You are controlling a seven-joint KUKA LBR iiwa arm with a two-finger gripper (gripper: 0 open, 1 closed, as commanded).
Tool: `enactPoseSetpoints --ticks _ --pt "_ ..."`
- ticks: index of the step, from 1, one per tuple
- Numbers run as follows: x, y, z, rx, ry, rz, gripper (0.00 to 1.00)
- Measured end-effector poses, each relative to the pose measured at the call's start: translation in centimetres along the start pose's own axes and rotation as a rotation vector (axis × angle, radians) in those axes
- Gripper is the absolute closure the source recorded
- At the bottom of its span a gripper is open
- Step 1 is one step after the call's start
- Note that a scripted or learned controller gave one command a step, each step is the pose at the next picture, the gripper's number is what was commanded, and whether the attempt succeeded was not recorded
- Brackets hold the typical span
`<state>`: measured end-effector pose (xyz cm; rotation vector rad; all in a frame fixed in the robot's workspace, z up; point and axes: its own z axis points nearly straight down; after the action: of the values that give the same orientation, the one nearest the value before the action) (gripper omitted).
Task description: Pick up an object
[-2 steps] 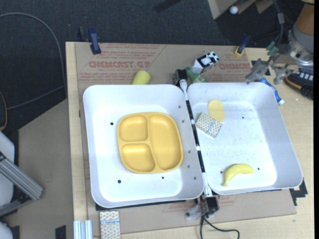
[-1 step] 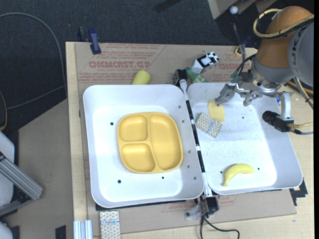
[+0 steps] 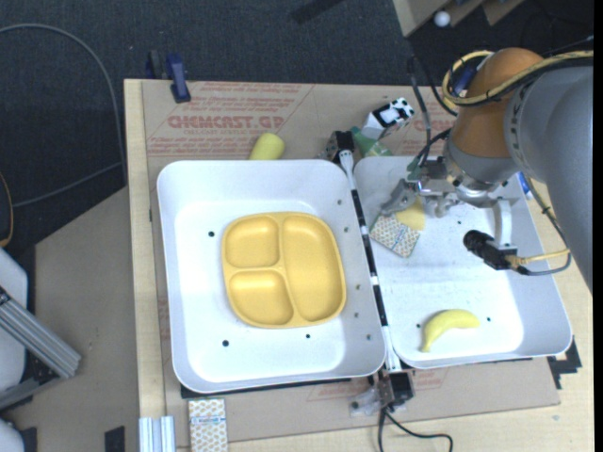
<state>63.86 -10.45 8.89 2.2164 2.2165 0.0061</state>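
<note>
In the right bin (image 3: 528, 309), a yellow banana (image 3: 447, 327) lies near the front wall. A small patterned packet (image 3: 395, 237) rests at the bin's back left, with a pale yellow block (image 3: 413, 218) touching its upper edge. My gripper (image 3: 421, 189) hangs low over the back of this bin, right above the yellow block and the packet. The grey arm with its orange band (image 3: 490, 102) comes in from the right behind it. The gripper's tip is too small and cluttered to read.
The left bin (image 3: 188, 252) holds a yellow divided plate (image 3: 283, 268). Behind the bins on the bench lie a yellow object (image 3: 267, 146), a blue clip (image 3: 176, 76) and a black-and-white toy (image 3: 390, 116). A black cable end (image 3: 483, 245) hangs over the right bin.
</note>
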Motion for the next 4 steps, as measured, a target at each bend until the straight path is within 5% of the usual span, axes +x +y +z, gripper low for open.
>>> enactPoseSetpoints --ticks 1,2,3,4 --pt "0.1 0.1 -1.0 -0.001 0.001 0.0 1.0" --pt "0.1 0.0 -0.9 -0.001 0.001 0.001 0.0" --pt "-1.6 -0.4 0.4 0.009 0.002 0.001 0.0" --pt "-0.5 2.8 0.4 0.006 0.002 -0.001 0.0"
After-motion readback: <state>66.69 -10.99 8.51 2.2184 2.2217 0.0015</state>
